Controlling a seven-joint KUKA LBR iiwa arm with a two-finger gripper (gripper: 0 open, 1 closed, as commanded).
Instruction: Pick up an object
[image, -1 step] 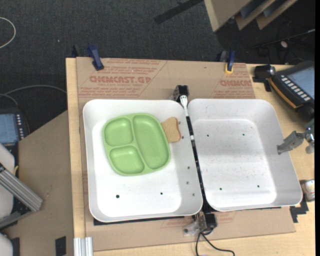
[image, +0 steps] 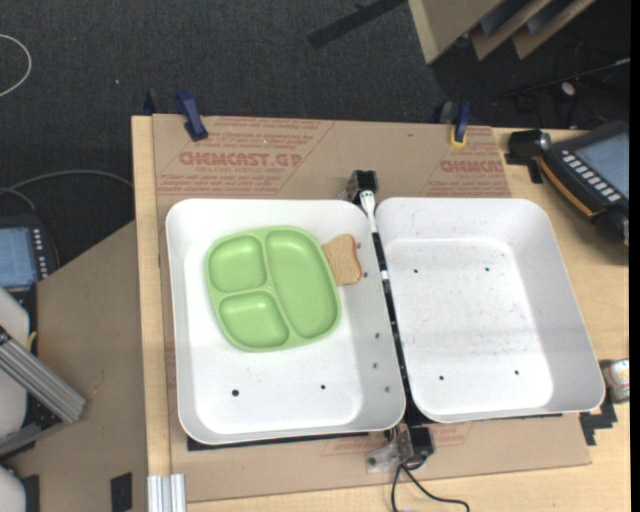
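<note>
Two white bins sit side by side. The left bin (image: 200, 400) holds one green three-compartment plate (image: 272, 288) and one tan slice of toast (image: 343, 259) touching the plate's right rim — two items counted. The right bin (image: 480, 310) adjoins it.

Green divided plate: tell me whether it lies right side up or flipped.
Right side up: the green divided plate shows three open compartments facing upward in the left bin.
</note>
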